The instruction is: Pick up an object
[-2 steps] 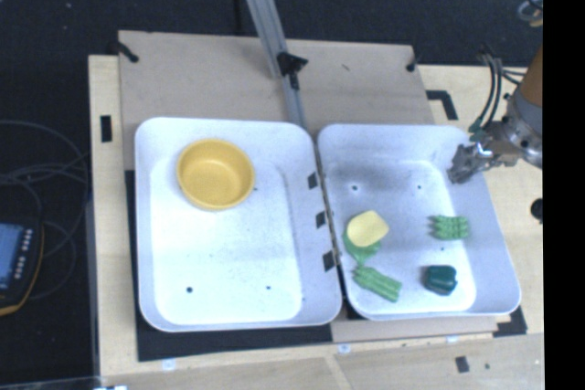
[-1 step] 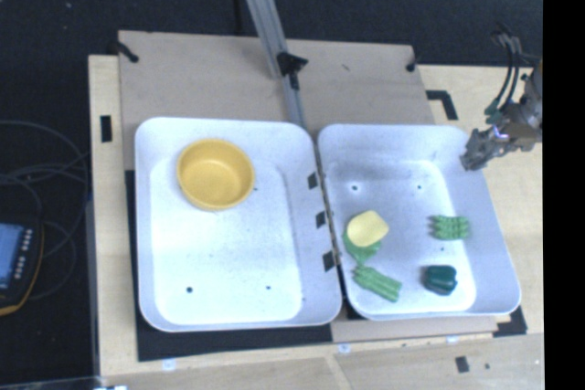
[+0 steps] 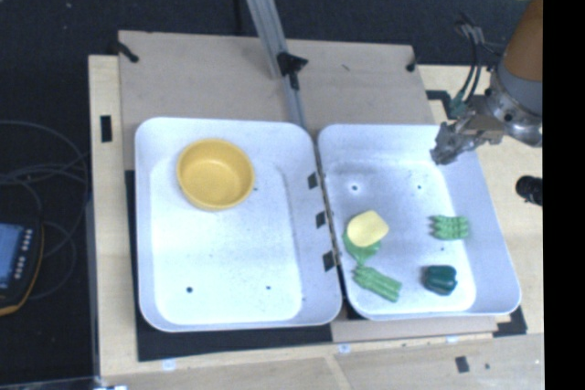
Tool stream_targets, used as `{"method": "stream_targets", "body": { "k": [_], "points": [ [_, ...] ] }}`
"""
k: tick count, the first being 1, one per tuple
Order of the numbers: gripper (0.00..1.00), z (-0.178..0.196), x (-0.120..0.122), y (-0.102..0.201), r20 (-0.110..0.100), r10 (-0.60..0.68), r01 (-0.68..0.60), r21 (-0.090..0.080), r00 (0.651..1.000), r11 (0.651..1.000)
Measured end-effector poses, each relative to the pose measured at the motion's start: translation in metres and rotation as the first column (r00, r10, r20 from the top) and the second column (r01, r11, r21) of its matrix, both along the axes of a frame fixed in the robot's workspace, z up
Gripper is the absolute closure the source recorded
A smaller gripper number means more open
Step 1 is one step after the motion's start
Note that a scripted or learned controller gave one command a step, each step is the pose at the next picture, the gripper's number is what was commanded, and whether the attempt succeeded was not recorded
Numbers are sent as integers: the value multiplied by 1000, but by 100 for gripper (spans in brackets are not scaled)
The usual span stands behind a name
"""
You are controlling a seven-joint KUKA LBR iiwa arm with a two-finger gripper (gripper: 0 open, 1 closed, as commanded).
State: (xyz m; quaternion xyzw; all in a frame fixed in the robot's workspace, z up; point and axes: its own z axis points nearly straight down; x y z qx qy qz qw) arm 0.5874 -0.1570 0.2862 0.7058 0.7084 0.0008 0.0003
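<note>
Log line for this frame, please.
gripper over right bin far corner | holding nothing | yellow bowl in left bin

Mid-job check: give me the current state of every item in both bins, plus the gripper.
Round yellow bowl: upright, left bin.
Pale yellow-green rounded object: resting, right bin.
Light green ridged piece: lying flat, untouched.
Light green ridged stick: lying flat.
Dark green pepper-like object: resting.
Gripper: above right bin's far corner, holding nothing.

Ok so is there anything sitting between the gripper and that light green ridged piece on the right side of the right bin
Nothing visible does. The gripper hangs over the far right edge of the right bin, and only bare white floor lies between it and the light green ridged piece. The dark green object sits nearer the camera, beyond that piece.
</note>
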Motion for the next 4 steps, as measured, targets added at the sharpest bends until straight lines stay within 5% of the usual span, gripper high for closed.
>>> {"method": "stream_targets", "body": {
  "k": [4],
  "points": [
    [100, -18, 48, 191, -1, -1, 1, 0, 1000, 1000]
  ]
}}
